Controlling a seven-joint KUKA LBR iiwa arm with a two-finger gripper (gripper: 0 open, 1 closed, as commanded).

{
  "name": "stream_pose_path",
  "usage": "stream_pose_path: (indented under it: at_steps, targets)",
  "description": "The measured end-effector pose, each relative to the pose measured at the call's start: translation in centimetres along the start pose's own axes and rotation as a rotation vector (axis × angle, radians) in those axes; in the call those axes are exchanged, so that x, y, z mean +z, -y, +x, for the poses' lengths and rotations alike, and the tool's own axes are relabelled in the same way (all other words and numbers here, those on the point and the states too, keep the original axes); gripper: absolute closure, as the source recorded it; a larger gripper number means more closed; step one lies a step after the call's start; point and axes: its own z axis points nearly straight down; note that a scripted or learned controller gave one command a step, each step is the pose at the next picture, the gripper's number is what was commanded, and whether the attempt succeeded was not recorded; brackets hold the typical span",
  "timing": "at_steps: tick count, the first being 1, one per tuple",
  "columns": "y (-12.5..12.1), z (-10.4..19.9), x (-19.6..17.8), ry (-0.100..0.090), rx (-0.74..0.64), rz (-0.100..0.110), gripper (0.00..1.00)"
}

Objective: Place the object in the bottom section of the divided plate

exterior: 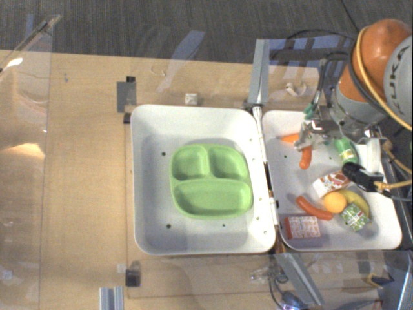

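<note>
Tool (pixel 308 134) low over right bin (pixel 387 241), grip state impossible to tell; orange carrot (pixel 305 158) just below. Arm cut off at frame edge. Green plate (pixel 210 180) in left bin (pixel 145 173).

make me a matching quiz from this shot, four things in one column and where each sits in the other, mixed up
Things:
1. plate
2. claw
3. orange ball
4. red packet

Places:
A. near front edge of right bin
B. over back of right bin, by a carrot
C. middle of left bin
D. right bin, beside the banana

Pairs: 1-C, 2-B, 3-D, 4-A
</note>
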Motion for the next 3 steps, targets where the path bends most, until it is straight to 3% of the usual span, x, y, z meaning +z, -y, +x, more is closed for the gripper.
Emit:
stream_pose_path:
  at_steps: [1, 2, 3]
  targets:
    - [3.9, 5.8, 3.4, -0.002, -0.150, 0.001, 1.00]
    - [6.3, 13.1, 2.7, -0.003, -0.341, 0.001, 1.00]
    - [6.3, 13.1, 2.6, -0.003, -0.341, 0.000, 0.00]
